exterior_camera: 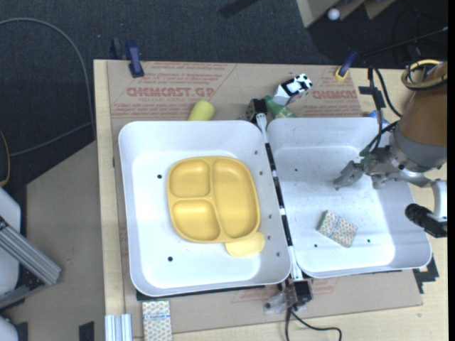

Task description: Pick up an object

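In the right bin [313, 148] a small flat patterned packet [337, 229] lies towards the front. My gripper [353, 175] hangs over the middle of that bin, behind and slightly right of the packet and apart from it, with nothing seen in it. The grey arm with its orange band [425, 123] comes in from the right. In the left bin [142, 190] sits a yellow divided plate [212, 197], and a pale yellow piece [246, 245] sticks out from under its front right edge.
On the board behind the bins lie a yellow object [202, 110] and a black-and-white toy [295, 87]. Blue clamps [133, 58] hold the board's back edge. A ridge [274, 190] divides the two bins. A small packet [156, 318] lies at the front left.
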Controlling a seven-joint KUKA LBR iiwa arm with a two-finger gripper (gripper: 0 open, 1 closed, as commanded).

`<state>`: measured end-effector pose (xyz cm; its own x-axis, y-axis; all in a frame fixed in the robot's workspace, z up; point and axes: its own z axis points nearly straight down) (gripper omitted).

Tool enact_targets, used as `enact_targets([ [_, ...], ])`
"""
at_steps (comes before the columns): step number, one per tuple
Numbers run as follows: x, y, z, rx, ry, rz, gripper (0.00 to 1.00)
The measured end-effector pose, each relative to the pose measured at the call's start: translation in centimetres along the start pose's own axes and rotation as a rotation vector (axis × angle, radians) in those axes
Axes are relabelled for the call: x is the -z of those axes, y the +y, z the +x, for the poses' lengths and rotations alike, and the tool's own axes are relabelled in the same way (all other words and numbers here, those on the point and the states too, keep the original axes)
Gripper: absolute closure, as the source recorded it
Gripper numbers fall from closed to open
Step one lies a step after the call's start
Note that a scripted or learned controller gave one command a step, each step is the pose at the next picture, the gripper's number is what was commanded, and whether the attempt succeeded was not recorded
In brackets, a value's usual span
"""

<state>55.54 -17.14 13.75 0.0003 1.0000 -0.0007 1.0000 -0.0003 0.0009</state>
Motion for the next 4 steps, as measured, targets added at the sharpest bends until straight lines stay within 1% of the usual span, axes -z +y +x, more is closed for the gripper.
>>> enact_targets([
  [1,-5.3,-5.0,4.5,0.0,0.001,0.002,0.0],
  [2,-4.3,-5.0,4.5,-0.001,0.001,0.0,1.0],
  [3,-3.4,-4.9,4.5,-0.002,0.0,-0.002,1.0],
  [4,-3.4,-4.9,4.5,-0.001,0.001,-0.002,0.0],
])
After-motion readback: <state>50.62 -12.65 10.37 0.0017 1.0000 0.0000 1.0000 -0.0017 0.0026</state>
